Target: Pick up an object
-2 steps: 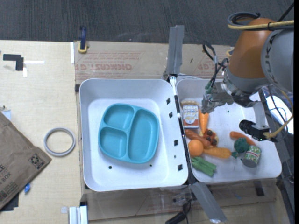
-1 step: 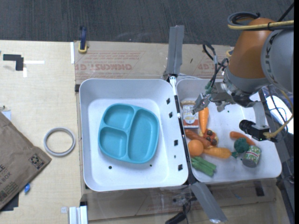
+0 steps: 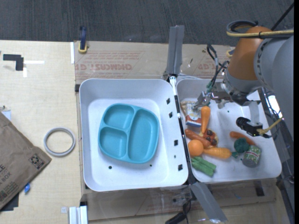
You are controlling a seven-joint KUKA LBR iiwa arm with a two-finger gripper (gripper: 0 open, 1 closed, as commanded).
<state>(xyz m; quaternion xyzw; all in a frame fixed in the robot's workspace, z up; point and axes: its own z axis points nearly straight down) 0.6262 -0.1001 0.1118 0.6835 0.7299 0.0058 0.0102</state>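
Camera view has the gripper (image 3: pixel 206 98) low in the right bin (image 3: pixel 268 169), near its back left corner, with the grey arm (image 3: pixel 275 55) and its orange band (image 3: pixel 245 55) coming in from the right. Its fingers sit close at the upper end of a carrot (image 3: pixel 205 119); whether they actually clamp it cannot be told from here.

That carrot is orange, tapered and smooth, its long axis close to vertical in the frame, upper end at the gripper, lower end toward the pile below.

Just left of it lies a red and white packet (image 3: pixel 192 120). Beneath it are a darker red-orange piece (image 3: pixel 202 136), an orange ball (image 3: pixel 195 147), a second carrot (image 3: pixel 218 152) lying nearly level, and green pods (image 3: pixel 203 165) at the front edge. Well to the right are a small carrot with a dark green top (image 3: pixel 241 142) and a can (image 3: pixel 251 157).

A blue divided plate (image 3: pixel 129 133) sits in the left bin (image 3: pixel 88 139). Out on the bench are a tape ring (image 3: pixel 59 141) and a cardboard box (image 3: pixel 16 160).
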